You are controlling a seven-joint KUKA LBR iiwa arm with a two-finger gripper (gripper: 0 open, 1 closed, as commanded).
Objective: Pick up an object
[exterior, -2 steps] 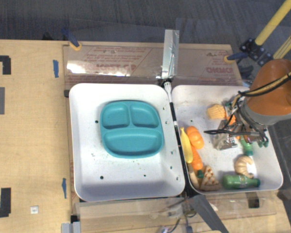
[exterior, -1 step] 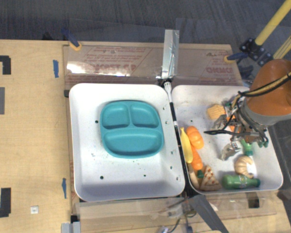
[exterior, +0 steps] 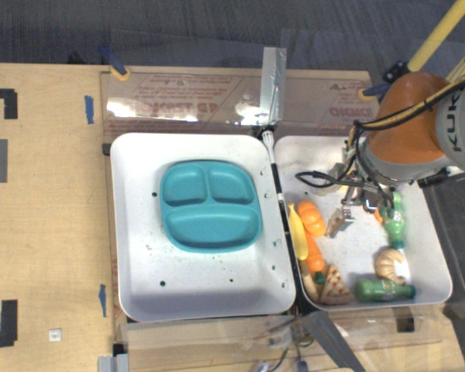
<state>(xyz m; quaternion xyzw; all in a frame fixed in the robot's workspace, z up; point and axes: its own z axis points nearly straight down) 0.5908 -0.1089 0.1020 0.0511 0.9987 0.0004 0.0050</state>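
So the wooden worktop (exterior: 46,208) carries two white bins. Taking the right bin (exterior: 438,262) as the landmark: the left bin (exterior: 132,231) sits touching its left side, with a teal divided plate (exterior: 211,205) in it. The arm's hand (exterior: 342,222) hangs over the landmark bin's middle, and honestly I can't tell if it's open or closed. Along that bin's left wall there's a yellow banana (exterior: 297,231), an orange piece (exterior: 312,219) and a carrot (exterior: 315,256). Near its front wall, a green bottle (exterior: 384,289) lies flat, with a tan shell-like thing (exterior: 387,263) just behind.
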